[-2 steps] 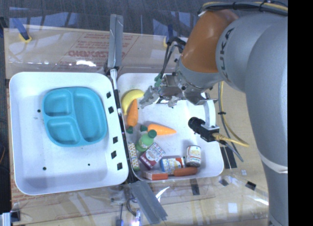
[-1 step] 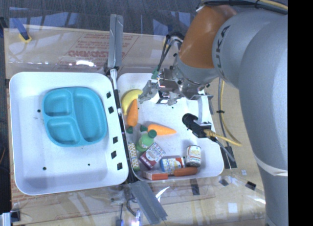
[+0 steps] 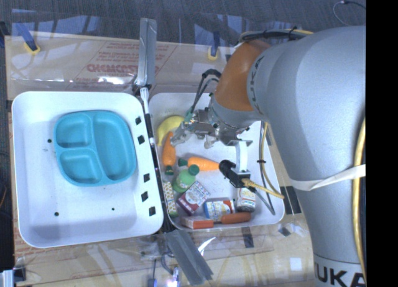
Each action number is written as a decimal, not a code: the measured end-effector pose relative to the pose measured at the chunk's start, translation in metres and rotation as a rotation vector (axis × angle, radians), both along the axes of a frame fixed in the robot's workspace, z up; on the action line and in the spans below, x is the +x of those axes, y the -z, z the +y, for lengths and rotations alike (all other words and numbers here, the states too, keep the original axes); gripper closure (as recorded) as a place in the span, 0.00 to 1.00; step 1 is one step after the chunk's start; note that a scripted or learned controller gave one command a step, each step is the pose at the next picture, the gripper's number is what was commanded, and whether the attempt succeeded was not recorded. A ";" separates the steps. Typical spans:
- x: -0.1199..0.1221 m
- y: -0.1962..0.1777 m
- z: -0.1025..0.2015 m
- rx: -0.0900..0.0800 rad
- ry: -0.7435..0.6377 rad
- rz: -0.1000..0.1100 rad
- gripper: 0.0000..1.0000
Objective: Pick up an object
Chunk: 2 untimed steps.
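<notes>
1. The arm is seen reaching in from the right edge of the tabletop, its orange band bent over the right bin.
2. The left bin is occupied by a blue divided tray, which lies flat near its middle.
3. The end effector is lowered over the far part of the right bin; how its jaws stand cannot be told, and nothing is seen held.
4. The step in hand is judged to be the descent toward a grasp.
5. Candidate objects are crowded just below: a banana, a carrot, a green bottle.
6. A single item must next be straddled cleanly, without neighbours being caught.
</notes>
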<state>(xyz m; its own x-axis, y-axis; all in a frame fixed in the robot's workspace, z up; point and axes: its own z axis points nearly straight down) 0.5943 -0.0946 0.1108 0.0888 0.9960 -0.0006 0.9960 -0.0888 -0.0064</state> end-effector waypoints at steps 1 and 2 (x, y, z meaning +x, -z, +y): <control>-0.020 0.017 -0.003 -0.001 -0.116 -0.008 0.00; -0.056 -0.081 0.005 0.001 -0.078 -0.004 0.00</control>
<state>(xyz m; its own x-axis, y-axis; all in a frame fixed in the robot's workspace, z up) 0.5383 -0.0892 0.1919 0.0111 0.9999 0.0005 0.9999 -0.0111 -0.0023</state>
